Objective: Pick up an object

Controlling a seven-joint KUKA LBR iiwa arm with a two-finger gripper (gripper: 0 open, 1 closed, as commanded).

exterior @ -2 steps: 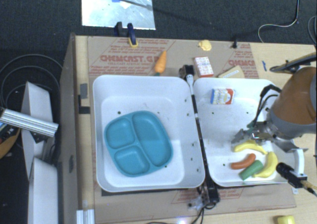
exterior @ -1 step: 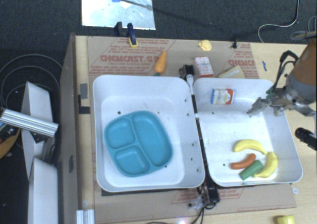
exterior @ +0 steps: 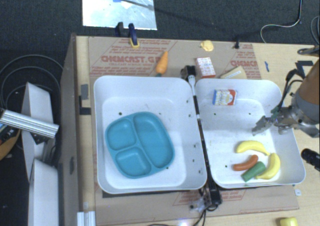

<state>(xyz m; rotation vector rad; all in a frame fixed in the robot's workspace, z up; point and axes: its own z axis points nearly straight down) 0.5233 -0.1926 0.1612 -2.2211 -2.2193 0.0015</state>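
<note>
Hand (exterior: 262, 126) hovering over the right bin (exterior: 220, 172).
Fingers' state unclear; banana (exterior: 252, 146) is lying crosswise just below it, untouched.

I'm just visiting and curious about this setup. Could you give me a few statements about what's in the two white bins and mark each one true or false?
1. The blue divided plate lies in the left bin. True.
2. Two bananas lie in the right bin. True; the second banana sits nearer the bin's front corner.
3. The small carton lies on the blue divided plate. False; it lies in the right bin, near its far wall.
4. The gripper holds a banana. False; it hangs above the right bin's floor, apart from both bananas.
5. The orange carrot lies inside the left bin. False; it lies on the cardboard behind that bin.
</note>
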